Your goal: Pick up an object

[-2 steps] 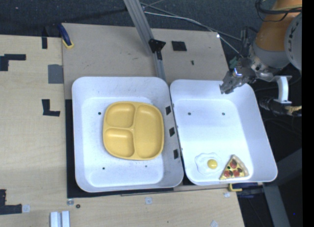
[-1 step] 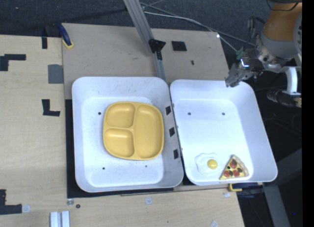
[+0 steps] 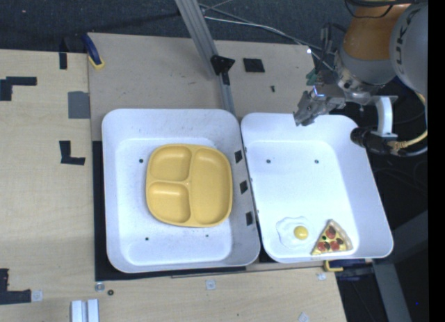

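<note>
A toy fried egg [image 3: 295,231] and a toy pizza slice [image 3: 332,238] lie side by side at the near edge of the right bin [image 3: 361,174]. A yellow divided plate [image 3: 189,185] sits in the middle of the left bin [image 3: 125,174]. My gripper [image 3: 306,115] hangs over the far edge of the right bin, well away from the egg and the pizza slice. Nothing shows beneath its tips.
A grey metal pole [image 3: 198,25] slants down to the gap between the bins at the back. Cables [image 3: 264,25] run across the bench behind the bins. Black tape marks and a blue and yellow clip [image 3: 94,53] lie on the bench at left.
</note>
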Tool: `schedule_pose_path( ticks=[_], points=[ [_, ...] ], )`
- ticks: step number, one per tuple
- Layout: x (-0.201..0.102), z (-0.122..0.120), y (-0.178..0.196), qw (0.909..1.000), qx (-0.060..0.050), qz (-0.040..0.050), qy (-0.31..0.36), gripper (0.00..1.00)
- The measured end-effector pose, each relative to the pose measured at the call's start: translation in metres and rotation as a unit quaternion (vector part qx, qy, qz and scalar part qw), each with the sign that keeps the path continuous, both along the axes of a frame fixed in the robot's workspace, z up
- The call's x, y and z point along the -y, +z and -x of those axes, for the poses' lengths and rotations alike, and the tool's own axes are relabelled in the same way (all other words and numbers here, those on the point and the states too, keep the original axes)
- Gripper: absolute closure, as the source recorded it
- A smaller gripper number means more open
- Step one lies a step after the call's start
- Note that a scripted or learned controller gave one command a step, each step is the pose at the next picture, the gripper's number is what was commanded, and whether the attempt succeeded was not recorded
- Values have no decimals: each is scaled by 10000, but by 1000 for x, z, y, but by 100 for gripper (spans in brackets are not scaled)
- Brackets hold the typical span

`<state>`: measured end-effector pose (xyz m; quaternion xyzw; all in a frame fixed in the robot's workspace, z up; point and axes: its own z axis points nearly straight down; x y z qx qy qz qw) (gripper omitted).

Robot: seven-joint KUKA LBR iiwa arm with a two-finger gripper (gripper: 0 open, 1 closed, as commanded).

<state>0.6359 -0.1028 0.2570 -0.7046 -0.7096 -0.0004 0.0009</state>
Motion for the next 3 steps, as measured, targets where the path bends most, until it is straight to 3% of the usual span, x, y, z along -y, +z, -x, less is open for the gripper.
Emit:
schedule_pose_path(
  ticks=[1, 3],
  points=[
    [-54, -3, -5, 10000, -5, 2, -2, 100],
    [-167, 21, -22, 10000, -14, 2, 2, 100]
  ],
)
